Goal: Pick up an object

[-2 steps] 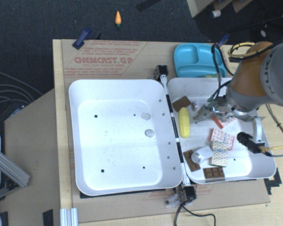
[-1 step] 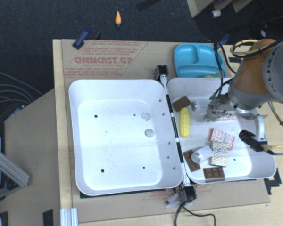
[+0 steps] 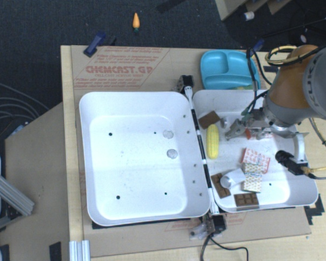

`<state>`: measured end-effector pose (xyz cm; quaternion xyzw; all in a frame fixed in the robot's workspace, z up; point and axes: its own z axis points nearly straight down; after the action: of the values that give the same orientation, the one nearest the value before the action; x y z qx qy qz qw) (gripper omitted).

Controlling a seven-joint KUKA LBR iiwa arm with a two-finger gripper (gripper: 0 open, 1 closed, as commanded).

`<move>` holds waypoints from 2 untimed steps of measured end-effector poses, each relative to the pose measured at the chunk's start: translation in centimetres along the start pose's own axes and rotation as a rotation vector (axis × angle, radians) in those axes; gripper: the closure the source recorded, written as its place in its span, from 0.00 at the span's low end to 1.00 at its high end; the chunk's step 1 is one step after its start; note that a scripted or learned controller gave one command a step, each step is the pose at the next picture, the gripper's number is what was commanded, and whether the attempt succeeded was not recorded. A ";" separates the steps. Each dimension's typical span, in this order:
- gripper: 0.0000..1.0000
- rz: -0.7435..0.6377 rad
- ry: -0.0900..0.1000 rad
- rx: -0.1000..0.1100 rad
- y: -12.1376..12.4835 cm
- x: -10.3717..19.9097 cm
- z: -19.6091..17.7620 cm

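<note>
**Claw lowered into the right bin**

The left bin [image 3: 136,156] is being occupied by two small round discs [image 3: 170,144] near its centre. In the right bin [image 3: 301,192], right of centre frame, a yellow corn cob [image 3: 212,141] is lying beside the dividing rim, with a brown block [image 3: 208,118] above it and patterned packets [image 3: 254,165] lower right. The claw [image 3: 244,126] is being held just above the packets; whether it is spread or pressed together cannot be told. A blue tray [image 3: 225,68] is sitting on the desk [image 3: 125,67] at upper right.
</note>
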<state>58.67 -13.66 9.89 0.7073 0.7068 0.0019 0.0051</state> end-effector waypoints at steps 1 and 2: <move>0.00 -0.002 0.005 0.003 7.4 3.9 1.2; 1.00 -0.003 0.004 0.000 7.5 3.9 0.1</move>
<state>66.17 -9.75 9.88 0.7063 0.7079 0.0033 0.0037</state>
